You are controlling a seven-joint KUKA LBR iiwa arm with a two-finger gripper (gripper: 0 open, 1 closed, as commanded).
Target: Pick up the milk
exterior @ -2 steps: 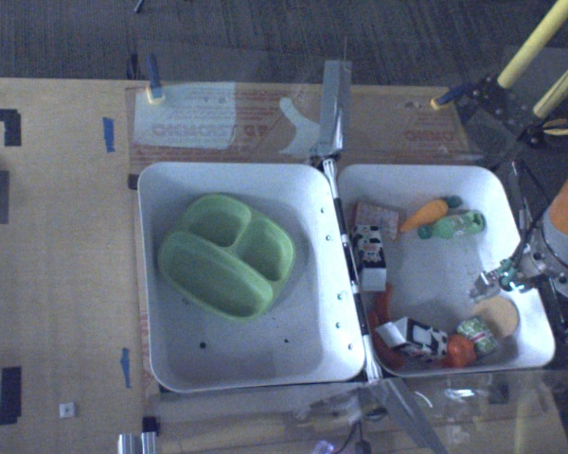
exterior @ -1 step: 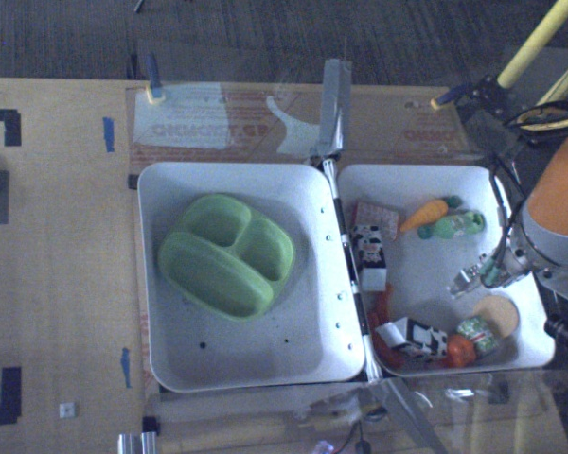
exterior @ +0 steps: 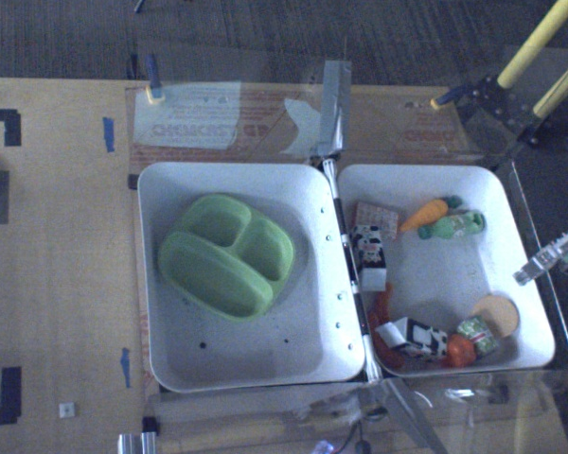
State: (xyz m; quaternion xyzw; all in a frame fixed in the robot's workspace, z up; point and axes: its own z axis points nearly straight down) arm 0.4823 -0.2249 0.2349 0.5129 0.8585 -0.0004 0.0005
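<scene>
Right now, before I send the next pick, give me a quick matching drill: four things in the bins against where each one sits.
Things:
1. green plate
2. carrot
3. milk carton
4. gripper

Places:
A. right bin, against the dividing wall
B. over the right bin's right rim
C. left bin
D. right bin, far side

Pairs: 1-C, 2-D, 3-A, 4-B

milk carton (exterior: 369,252) against bin wall (exterior: 346,253), open floor rightward
</scene>
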